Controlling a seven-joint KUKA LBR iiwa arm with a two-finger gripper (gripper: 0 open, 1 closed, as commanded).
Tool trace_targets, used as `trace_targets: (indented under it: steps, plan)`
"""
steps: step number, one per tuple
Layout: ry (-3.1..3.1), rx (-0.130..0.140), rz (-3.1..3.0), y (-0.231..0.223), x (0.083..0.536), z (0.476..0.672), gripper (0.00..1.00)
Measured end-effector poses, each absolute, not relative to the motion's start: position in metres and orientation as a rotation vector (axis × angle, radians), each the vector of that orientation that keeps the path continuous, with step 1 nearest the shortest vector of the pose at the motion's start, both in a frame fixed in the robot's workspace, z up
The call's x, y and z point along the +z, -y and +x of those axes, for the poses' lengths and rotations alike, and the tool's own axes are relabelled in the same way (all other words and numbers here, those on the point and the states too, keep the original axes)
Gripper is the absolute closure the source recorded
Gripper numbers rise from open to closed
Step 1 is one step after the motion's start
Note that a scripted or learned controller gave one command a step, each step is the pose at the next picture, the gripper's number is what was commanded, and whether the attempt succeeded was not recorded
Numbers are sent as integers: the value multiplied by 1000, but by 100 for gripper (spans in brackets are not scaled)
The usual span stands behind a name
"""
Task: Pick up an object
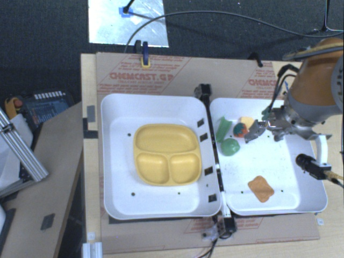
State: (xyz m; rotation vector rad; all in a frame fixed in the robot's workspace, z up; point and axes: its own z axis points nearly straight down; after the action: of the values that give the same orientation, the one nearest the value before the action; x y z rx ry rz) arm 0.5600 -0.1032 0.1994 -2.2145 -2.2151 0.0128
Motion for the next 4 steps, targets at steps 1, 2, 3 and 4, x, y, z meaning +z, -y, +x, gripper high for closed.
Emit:
trace_targets:
  steps: [1, 2, 3, 4]
  plan:
    - [2225, -1, -2219, 103, 207, 563, 0]
    - [2221, 2, -2218, 96, 161, 559, 0]
    - [2221, 2, -2218, 93, 119, 560, 0]
    - [2221, 1, -2219, 92, 83, 560, 0]
